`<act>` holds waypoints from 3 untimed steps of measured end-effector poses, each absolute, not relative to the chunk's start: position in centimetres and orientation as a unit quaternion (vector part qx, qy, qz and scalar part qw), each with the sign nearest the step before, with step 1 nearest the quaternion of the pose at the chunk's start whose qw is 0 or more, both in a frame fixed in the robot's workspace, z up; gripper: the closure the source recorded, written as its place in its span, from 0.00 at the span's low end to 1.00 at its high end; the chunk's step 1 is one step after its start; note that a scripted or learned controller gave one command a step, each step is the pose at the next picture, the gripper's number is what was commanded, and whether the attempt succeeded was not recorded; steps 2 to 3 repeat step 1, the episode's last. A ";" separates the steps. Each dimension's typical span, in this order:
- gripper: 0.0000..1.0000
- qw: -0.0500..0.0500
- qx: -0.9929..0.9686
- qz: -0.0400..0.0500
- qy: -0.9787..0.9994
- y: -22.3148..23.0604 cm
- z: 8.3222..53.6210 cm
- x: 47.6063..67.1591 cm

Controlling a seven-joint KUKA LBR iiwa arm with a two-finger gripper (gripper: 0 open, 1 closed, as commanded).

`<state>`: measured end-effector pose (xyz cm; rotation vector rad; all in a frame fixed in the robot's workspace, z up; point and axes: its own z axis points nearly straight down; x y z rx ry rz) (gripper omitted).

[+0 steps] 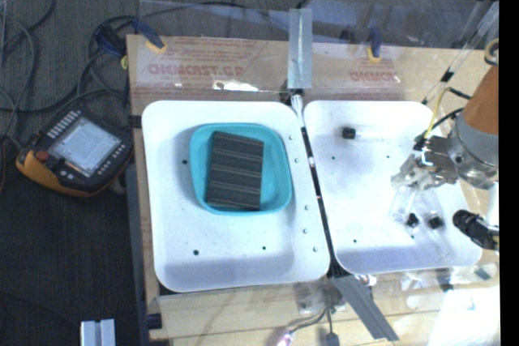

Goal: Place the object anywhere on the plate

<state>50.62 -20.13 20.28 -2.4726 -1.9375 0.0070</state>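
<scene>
Dark striped block, teal plate

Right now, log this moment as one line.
object: dark ridged block on teal plate | bin: left | gripper: over right bin | task: looks done

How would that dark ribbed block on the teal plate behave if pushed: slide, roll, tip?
The dark ribbed block lies flat on its broad face, so it would probably slide rather than roll or tip. Its straight edges suggest something stiff. The raised rim of the teal plate would likely stop it. The ribbing may give fingers some grip.
</scene>
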 end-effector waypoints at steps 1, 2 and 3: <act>0.00 0.000 -0.787 0.002 -0.617 -20.1 20.3 50.6; 0.00 0.000 -0.787 0.002 -0.617 -20.1 20.3 50.6; 0.00 0.000 -0.787 0.002 -0.617 -20.1 20.3 50.6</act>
